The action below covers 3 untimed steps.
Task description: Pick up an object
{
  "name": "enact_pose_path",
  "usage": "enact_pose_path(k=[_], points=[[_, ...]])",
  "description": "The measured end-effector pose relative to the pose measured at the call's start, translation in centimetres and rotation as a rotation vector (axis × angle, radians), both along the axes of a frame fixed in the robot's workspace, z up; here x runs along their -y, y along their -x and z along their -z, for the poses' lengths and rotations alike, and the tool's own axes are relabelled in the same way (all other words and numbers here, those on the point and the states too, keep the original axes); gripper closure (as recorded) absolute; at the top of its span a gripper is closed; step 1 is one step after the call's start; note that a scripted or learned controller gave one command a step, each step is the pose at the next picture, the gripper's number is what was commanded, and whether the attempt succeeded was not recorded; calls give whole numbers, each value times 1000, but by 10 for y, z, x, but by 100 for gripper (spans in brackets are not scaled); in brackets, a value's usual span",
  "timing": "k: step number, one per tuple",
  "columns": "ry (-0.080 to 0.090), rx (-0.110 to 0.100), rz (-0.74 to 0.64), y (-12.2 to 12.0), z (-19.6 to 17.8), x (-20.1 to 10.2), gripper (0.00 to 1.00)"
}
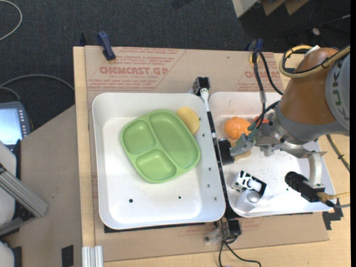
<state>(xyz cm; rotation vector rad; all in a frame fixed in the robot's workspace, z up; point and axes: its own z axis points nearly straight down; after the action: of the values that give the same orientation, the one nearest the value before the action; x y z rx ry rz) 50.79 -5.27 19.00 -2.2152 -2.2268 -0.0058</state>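
Orange ball [236, 128]: your nearest candidate. It sits in the right bin [289, 210], just beside the gripper [243, 146] on its far side; you cannot tell whether they touch.
Gripper: low over the bin floor. Its opening is hidden from this angle, so you cannot tell how wide it is or whether it has hold of anything.
Black block [225, 151]: just beside the gripper on the side away from the arm, against the bin's inner wall.
Black-and-white piece [248, 183]: near the gripper, on its near side, lying apart from the other things.
Risk, ball: it looks round, so a glancing close would likely roll it toward the far rim instead of seating it.
Risk, block: it is tight to the wall, and a descent there could jam on the rim or clamp the wall as well.
Open room: bare floor lies under and behind the gripper, toward the arm's own side.
Left bin [105, 166]: well apart, across the divider. It holds a green plate [160, 146] with a yellow piece [189, 119] touching its far edge.
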Motion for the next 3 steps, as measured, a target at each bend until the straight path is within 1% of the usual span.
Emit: enact_pose_path(k=[1,2,3], points=[[3,-4,8,-25,69,55,0],[6,2,7,-62,100,98,0],[5,3,3,-95,104,102,0]])
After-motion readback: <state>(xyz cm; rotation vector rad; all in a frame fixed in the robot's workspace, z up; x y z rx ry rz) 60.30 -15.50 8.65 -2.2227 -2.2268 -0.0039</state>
